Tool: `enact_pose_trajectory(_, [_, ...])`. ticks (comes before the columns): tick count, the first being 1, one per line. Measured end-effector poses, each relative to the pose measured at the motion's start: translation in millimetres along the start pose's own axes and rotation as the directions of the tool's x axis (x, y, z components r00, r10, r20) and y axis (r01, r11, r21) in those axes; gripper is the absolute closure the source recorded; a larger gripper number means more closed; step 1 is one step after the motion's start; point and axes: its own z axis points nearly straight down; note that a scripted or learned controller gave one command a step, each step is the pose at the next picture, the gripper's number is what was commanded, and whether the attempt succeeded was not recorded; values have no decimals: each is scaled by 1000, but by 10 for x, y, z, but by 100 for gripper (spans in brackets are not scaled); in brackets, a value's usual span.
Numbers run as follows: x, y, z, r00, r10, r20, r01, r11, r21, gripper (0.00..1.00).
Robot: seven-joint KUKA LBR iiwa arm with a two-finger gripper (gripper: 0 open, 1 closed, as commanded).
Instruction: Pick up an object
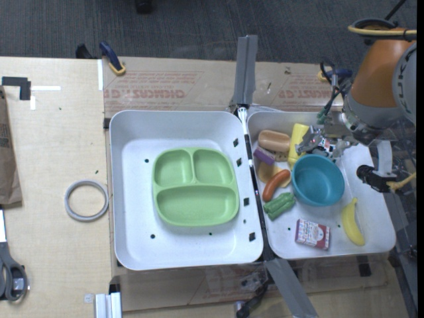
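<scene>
The right bin [371, 244] holds a blue bowl [318, 181], a banana [351, 222], a small red box [312, 234], a green ridged piece [279, 204], an orange-red sausage [275, 184], a purple piece [264, 156], a hot dog bun [273, 140] and a yellow block [297, 138]. My gripper [316, 142] hangs low at the back of this bin, just beyond the bowl's far rim and right beside the yellow block. The orange-banded wrist [381, 78] rises behind it. I see nothing held.
The left bin [126, 197] carries a green divided plate [195, 186]. On the bench to the left lie a grey ring [86, 199], scissors [12, 280] and a brown bag [8, 158]. A metal divider [246, 71] stands between the bins at the back.
</scene>
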Motion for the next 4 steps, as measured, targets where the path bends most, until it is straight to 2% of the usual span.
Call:
enact_pose_trajectory(1, [50,543,472,989,149,0,-149,988,-28,0])
enact_pose_trajectory(2, [3,480,512,1000,19,3,-19,999,-36,0])
enact_pose_trajectory(3, [-119,164,515,999,36,3,-35,999,-39,0])
enact_pose_trajectory(4, [-324,-512,687,949,315,-2,-315,949,-3,0])
